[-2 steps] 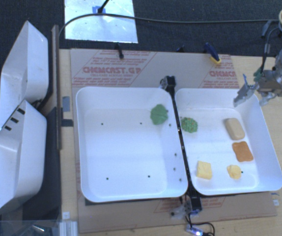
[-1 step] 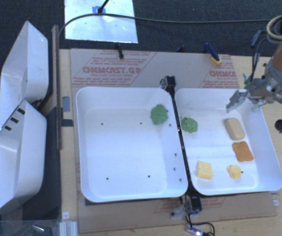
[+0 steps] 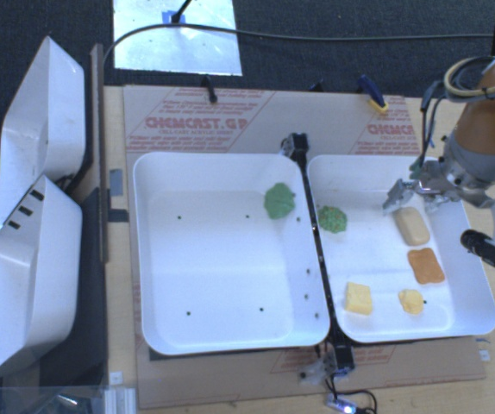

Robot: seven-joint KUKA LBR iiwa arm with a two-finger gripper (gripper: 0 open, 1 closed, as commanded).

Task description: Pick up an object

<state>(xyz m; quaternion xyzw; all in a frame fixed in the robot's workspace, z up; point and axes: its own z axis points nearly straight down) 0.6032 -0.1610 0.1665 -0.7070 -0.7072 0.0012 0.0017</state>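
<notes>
My gripper (image 3: 409,191) hangs over the back of the right bin (image 3: 463,317), its fingers spread apart with nothing between them. Just below it lies a tan oblong piece (image 3: 412,225). An orange-brown piece (image 3: 426,266) sits in front of that. Two yellow pieces lie near the bin's front: a larger square one (image 3: 359,298) and a smaller one (image 3: 411,301). A green leafy piece (image 3: 332,220) rests at the right bin's left wall. Another green piece (image 3: 278,200) lies in the left bin (image 3: 213,317) by its right wall.
Two spare white bins (image 3: 32,214) lean stacked off the bench's left side. A blue-and-yellow clamp (image 3: 372,93) sits on the cardboard behind the right bin. A black divider clip (image 3: 297,145) joins the bins at the back.
</notes>
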